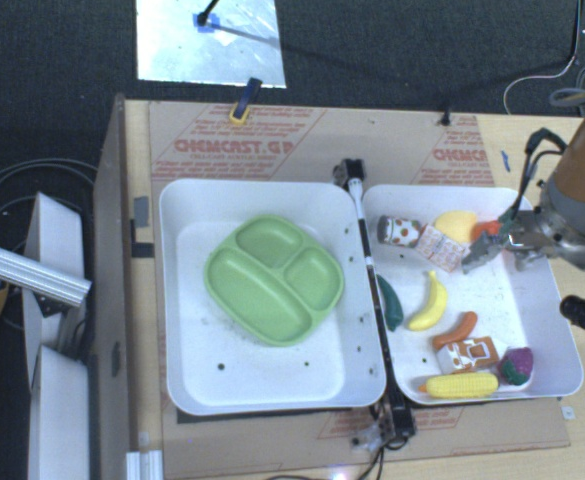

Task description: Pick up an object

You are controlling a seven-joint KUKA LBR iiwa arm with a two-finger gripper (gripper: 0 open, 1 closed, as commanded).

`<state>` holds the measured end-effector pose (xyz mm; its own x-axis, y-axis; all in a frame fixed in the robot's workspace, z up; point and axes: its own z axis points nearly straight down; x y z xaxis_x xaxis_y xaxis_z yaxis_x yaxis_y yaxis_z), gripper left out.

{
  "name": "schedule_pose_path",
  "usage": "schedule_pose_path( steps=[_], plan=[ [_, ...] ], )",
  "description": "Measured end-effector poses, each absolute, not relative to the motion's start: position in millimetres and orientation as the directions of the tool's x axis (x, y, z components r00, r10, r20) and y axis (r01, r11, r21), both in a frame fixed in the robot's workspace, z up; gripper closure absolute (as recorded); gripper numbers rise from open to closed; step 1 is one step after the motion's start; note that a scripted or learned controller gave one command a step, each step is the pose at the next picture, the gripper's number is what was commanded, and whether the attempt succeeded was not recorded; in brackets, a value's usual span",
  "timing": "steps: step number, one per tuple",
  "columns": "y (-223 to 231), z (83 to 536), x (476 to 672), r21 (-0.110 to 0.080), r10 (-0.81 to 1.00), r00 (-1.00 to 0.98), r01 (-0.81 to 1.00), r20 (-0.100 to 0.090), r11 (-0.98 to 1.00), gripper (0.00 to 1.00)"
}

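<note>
Our gripper point(487, 246) hangs over the right bin point(562, 313); we cannot tell how its jaws stand. A lemon point(456, 225) lies just left of them, a banana point(430, 303) below-left.

The divided plate point(274, 280) lies in the left bin point(187, 268). In the right bin point(552, 318), the banana point(430, 303) lies mid-bin, the corn cob point(461, 385) along its near edge, and the carton point(404, 231) by its far-left corner.
</note>
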<state>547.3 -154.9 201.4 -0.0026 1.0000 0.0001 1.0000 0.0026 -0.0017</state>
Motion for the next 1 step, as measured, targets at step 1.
schedule_pose_path(
  steps=[1],
  plan=[
    [-145.3,151.8,542.1,-0.005,1.000,-0.002,1.000,0.002,0.002,0.00]
  ],
)
